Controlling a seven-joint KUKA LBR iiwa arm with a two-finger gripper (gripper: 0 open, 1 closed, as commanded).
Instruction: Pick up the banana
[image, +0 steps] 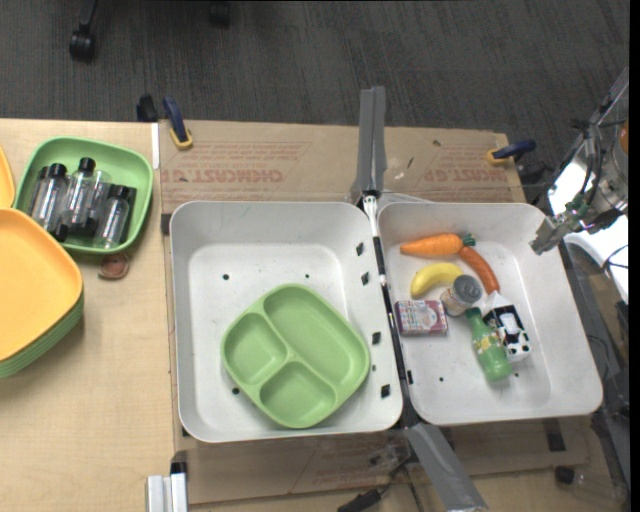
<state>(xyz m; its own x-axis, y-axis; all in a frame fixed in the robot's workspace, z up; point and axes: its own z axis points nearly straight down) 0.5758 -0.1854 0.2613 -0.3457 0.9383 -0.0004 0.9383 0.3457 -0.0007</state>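
Meanwhile banana (436, 278) lies in right bin (560, 390), below a carrot (433, 244)

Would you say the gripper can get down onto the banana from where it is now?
Probably yes. The gripper hangs at the right bin's far right rim, and the banana lies uncovered from above. A carrot and a small can crowd its sides, so a clean grasp looks tight.
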